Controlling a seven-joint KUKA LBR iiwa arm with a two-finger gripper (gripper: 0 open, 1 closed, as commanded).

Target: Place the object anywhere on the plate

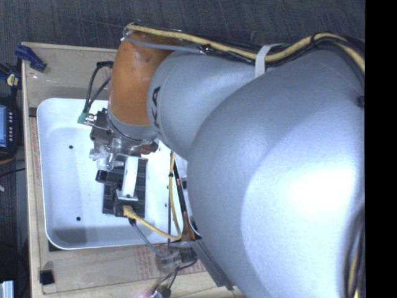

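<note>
My grey arm, with its orange band, reaches far over the left white bin. The gripper hangs over the middle of that bin, close above its floor. Seen from above, the wrist hardware covers the fingertips and whatever lies right under them. The bulk of the arm hides the bin's right part and everything further right.
The bin's left half shows bare white floor with a few small dark holes. A wooden bench frame surrounds the bin. A blue clamp sits at the frame's top left corner, and a dark device lies at the left edge.
</note>
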